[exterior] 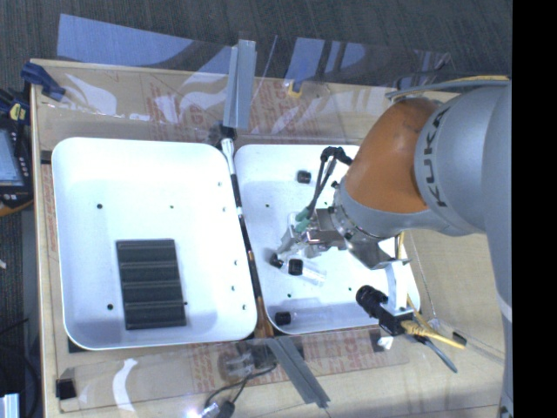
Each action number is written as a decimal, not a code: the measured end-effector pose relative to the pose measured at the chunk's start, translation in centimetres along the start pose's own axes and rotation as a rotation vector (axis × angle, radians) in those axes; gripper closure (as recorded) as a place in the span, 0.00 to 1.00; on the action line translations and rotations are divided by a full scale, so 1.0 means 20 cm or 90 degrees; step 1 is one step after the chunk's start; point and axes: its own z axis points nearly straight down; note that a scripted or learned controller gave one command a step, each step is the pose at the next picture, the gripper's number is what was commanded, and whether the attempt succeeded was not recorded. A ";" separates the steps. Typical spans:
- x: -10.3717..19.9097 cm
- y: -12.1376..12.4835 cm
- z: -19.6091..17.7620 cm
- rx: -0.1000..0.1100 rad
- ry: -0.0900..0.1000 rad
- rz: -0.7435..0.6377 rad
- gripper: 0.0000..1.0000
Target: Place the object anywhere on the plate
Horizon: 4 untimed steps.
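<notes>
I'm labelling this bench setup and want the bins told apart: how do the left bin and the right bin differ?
The left bin holds a dark ribbed plate lying flat near its front; the right bin holds a few small dark pieces. The arm reaches over the right bin with its gripper low inside, while nothing hangs over the left bin. Both are shallow, white, round-cornered, and sit side by side.
</notes>
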 end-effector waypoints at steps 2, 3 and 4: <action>0.93 0.56 0.24 0.002 0.001 -0.148 1.00; 1.23 0.80 0.34 0.002 0.000 -0.075 1.00; 0.98 0.58 -0.12 0.001 0.000 -0.375 1.00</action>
